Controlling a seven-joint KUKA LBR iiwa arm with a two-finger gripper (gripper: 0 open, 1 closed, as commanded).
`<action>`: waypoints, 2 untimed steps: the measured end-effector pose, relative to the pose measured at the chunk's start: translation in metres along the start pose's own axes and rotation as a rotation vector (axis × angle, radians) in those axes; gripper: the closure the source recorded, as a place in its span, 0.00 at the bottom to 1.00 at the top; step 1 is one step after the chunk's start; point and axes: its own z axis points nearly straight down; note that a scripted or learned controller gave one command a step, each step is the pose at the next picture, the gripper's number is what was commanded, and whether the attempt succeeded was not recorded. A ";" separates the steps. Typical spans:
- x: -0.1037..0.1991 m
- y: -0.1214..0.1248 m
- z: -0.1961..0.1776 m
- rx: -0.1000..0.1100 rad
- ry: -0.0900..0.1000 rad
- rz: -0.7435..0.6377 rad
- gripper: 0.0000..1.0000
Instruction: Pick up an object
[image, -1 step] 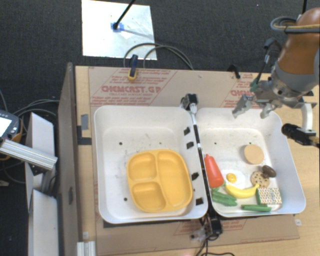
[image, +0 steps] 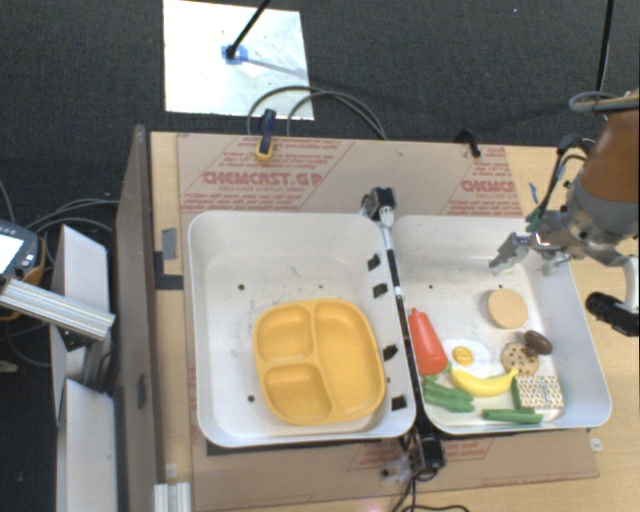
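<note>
While hovering over the right bin (image: 560, 290) near its far right edge, gripper (image: 530, 248) looks spread open with nothing between its fingers — best guess from this slant. Nearest target: the tan disc (image: 507, 308), lying alone just below, toward the bin's middle. Better choice than the crowd at the near edge — banana (image: 484, 381), carrot (image: 428, 342), cookie (image: 518, 356), beans (image: 447, 395) lying close together or touching. Should centre over the disc, drop straight, straddle its width and close low against the floor; flat and thin, so likely to slip. Yellow tray (image: 320, 360) in the left bin (image: 230, 260) — too wide, best ignored.
</note>
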 end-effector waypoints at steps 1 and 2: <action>-0.004 -0.020 0.051 -0.001 0.002 -0.004 0.00; -0.010 -0.028 0.077 -0.004 0.001 -0.005 0.00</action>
